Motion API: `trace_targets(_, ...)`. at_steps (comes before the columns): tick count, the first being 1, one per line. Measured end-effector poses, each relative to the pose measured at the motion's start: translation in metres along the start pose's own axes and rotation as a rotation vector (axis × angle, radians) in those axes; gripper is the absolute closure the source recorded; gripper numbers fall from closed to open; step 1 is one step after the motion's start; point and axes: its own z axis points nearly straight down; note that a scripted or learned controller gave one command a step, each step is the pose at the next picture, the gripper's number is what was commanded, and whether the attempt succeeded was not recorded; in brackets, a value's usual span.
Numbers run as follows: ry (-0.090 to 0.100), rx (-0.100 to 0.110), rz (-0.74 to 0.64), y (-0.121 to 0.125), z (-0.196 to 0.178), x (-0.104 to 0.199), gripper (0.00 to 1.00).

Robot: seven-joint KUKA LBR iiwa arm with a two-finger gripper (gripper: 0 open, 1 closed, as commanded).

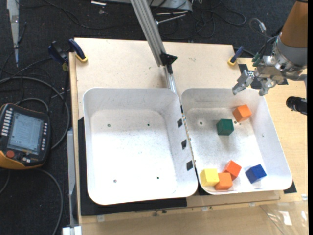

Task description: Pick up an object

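Six small cubes fill the right bin; the gripper hangs open, holding nothing.

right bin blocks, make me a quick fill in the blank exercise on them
1. All the blocks lie in the ____ bin.
2. The block beside the green block, nearer the hand, is ____.
3. The block at the near rim, left of the two orange ones, is ____.
4. The blue block lies at the bin's near ____ corner.

Missing words: right; orange; yellow; right
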Motion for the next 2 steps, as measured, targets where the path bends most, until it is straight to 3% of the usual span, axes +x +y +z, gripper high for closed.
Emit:
trace_targets(1,0.003,0.008,0.003,-0.013,0.109,0.016,0.00)
trace_targets(2,0.001,0.000,-0.001,-0.024,0.182,0.046,0.00)
